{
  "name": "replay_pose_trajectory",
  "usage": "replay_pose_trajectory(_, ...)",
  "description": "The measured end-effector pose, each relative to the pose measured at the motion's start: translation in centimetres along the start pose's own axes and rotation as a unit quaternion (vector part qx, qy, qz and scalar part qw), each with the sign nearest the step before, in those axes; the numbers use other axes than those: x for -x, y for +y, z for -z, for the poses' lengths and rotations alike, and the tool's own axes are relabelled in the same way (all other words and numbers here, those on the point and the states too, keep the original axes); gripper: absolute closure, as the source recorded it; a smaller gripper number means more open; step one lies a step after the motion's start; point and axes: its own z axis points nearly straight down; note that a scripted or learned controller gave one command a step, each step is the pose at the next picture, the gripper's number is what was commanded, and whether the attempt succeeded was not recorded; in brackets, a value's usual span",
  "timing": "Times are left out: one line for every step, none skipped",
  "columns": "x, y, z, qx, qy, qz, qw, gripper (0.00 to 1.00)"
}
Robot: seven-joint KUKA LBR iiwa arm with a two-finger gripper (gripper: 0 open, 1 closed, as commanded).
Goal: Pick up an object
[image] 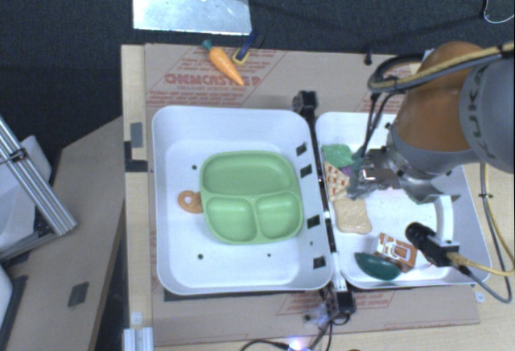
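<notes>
Item: tan flat piece [352, 216], right bin [342, 128], just beside my gripper [360, 182]. Gripper state: I cannot tell. Handling, in my judgement: centre above it, descend straight, avoid the checked packet [335, 176].

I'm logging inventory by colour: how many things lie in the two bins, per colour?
Green: 3, plate, crumpled piece, dark teal piece
Tan: 2, ring, flat slice
Red-and-white: 2, checked piece, small box
Total: 7
</notes>
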Motion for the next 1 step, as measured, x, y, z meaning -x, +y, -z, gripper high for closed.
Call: replay_pose_trajectory(1.27,0.3,0.01,0.001,-0.001,-0.004,1.0,1.0)
